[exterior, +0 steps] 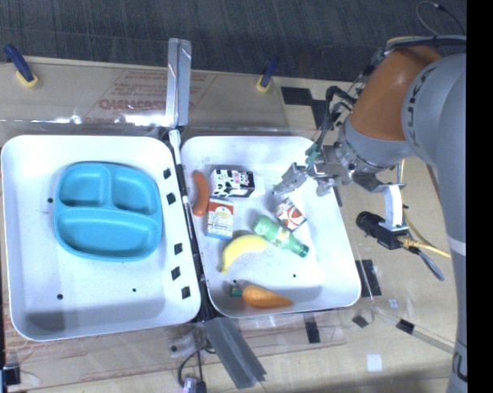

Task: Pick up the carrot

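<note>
Carrot [266, 297]: lower middle of frame, near front wall of right bin [345, 256]. Claw [289, 184]: above it, over carton [291, 214]; finger state indeterminable. Step: approach. Next: travel down-frame to carrot.

Grey arm [410, 97] reaches in from the right, orange-banded wrist bent down, gripper [291, 182] lowered

Orange carrot [265, 297] with green stub, flat along the right bin's [345, 252] near wall, just below the banana [242, 249].
</note>
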Motion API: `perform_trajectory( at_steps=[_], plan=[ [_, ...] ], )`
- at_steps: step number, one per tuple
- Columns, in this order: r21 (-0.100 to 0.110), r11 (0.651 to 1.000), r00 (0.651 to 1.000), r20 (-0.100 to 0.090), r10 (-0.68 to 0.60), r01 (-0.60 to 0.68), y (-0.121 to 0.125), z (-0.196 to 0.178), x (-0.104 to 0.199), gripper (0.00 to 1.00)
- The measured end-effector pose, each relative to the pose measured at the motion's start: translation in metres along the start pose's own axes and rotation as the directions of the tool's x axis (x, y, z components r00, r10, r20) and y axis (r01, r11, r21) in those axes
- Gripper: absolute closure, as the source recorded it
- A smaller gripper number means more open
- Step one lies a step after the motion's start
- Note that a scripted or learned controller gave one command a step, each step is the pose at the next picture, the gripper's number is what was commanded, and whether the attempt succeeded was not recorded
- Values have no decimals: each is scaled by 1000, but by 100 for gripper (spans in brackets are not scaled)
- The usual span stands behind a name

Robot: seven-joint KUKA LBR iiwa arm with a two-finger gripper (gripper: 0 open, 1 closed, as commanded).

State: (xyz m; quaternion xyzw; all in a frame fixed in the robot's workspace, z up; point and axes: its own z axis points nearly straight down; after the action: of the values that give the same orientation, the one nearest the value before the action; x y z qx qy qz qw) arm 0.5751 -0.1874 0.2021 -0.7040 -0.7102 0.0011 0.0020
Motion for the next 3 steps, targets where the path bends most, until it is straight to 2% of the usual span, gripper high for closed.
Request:
perform_trajectory(
  at_steps=[1,2,3],
  plan=[
    [2,1000,1000,-1,-12,12,-99,58,44,0],
    [2,951,951,-2,-308,308,-99,113,76,0],
    [2,950,950,-2,-314,314,-99,103,76,100]
  ],
)
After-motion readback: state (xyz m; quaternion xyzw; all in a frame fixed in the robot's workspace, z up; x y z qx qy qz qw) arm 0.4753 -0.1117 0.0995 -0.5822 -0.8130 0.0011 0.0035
